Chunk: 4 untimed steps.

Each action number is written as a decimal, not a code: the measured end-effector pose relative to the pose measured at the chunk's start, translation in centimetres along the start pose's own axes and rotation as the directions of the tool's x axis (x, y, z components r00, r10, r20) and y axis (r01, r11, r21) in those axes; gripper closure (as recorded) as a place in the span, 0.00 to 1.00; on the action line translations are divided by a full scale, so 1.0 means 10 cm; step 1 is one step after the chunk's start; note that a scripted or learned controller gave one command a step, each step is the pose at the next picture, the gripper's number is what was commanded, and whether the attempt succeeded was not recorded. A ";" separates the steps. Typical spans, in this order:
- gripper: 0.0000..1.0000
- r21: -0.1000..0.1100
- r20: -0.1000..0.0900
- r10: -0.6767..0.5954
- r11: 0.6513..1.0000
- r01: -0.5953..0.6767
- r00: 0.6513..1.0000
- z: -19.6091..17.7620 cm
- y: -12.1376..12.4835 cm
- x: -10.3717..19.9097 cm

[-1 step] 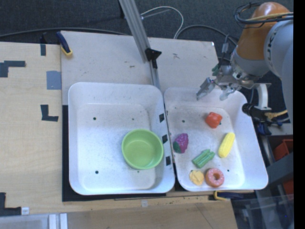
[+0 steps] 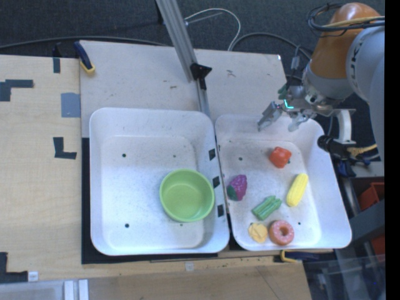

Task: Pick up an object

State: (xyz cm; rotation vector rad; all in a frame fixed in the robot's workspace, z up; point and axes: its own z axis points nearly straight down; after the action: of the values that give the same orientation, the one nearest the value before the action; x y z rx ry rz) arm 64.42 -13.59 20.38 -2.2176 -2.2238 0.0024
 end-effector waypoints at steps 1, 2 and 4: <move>0.00 0.004 0.001 0.001 1.000 -0.001 1.000 0.45 -0.07 0.00; 0.00 0.003 0.001 0.001 1.000 -0.001 1.000 0.90 -0.06 -0.04; 1.00 0.000 0.001 -0.001 1.000 0.001 1.000 1.05 -0.06 -0.02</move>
State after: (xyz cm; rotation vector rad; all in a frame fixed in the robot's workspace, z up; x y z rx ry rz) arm 63.82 -13.81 9.84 -2.2168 -2.2250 0.0037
